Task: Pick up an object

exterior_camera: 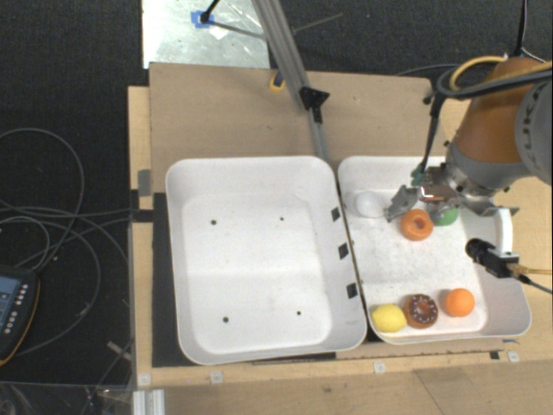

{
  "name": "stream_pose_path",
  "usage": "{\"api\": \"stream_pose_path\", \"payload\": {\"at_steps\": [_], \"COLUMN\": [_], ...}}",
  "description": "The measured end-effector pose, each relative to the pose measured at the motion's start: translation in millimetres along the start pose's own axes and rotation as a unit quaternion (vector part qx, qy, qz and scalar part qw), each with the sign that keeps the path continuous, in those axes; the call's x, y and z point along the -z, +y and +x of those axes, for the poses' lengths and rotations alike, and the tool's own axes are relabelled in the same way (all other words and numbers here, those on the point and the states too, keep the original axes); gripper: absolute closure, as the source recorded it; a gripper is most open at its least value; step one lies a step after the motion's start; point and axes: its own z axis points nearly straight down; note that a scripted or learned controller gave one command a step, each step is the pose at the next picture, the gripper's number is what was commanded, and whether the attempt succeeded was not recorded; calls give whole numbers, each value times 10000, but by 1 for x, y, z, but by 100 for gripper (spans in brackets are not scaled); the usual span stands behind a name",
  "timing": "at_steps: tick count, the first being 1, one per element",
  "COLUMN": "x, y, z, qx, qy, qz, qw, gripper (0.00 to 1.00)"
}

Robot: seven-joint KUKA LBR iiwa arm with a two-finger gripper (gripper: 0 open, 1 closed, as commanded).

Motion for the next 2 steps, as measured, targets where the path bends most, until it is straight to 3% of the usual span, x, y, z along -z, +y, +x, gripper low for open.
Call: {"api": "stream_pose_path", "payload": {"at_steps": [1,2], "x": [-59,-45], "y": [-6,-3], "z": [7,6], "qx": [4,0], "qy": [6,0], "qz": [7,-35], "qw": [10000,10000], "gripper": [0,100]}}
